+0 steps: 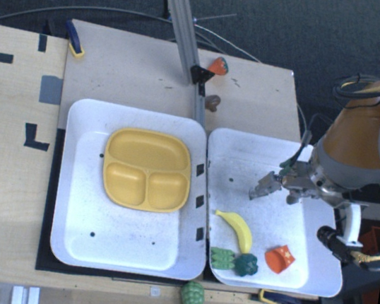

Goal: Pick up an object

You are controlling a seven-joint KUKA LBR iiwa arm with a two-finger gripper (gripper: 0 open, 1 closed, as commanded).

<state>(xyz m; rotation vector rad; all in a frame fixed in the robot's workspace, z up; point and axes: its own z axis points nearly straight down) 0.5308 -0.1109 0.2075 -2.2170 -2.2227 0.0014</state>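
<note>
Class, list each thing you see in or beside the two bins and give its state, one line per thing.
Gripper: above the right bin, holding nothing.
Banana: lying in the right bin.
Broccoli: lying at the right bin's front edge.
Orange block: lying in the right bin.
Yellow tray: flat in the left bin.
Green grapes: on the bench, outside the bins.

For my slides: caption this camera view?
KUKA arm's gripper hovers over the right bin above banana, broccoli and orange block; yellow tray fills left bin.
</note>
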